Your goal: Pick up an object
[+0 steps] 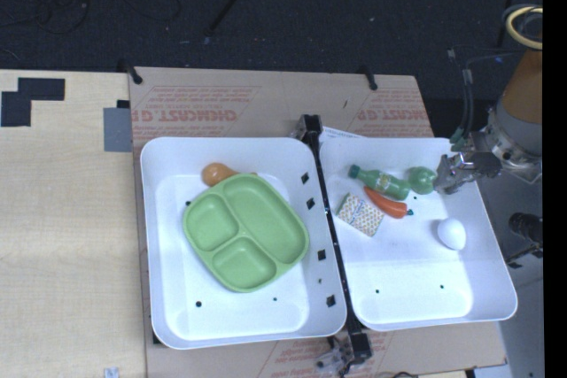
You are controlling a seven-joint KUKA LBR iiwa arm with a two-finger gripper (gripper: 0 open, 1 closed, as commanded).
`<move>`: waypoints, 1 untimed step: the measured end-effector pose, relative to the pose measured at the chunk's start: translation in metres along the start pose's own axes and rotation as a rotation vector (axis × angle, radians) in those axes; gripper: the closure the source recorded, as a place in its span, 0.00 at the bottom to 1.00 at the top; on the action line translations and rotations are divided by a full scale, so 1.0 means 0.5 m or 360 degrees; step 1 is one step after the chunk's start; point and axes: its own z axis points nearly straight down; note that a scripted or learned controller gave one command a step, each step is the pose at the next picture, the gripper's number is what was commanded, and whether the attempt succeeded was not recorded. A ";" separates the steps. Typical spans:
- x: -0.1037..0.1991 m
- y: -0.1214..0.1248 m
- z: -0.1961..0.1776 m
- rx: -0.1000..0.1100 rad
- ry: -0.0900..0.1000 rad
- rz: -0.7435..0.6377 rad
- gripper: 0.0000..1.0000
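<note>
White right bin (496,297) holds the targets: green bottle (379,181), carrot (386,203), patterned packet (361,214), egg (451,234). Hand (454,169) at the bin's 2 o'clock rim, holding nothing; finger gap: cannot tell. Approach step; next: move over an item, descend.

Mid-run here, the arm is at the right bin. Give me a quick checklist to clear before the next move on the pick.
1. Gripper over the right bin: ok, it sits at that bin's upper right edge.
2. Nothing held yet: ok, no object shows between the fingers.
3. Finger opening: cannot tell, too small and blurred.
4. Nearest target: ok, the green round object lies just left of the gripper.
5. Crowding: not ok, the green bottle, orange carrot and patterned packet lie bunched beside it.
6. Easier option: ok, the white egg lies apart from the others.
</note>
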 end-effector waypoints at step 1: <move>0.108 -0.046 0.006 0.0012 0.0006 -0.0004 1.00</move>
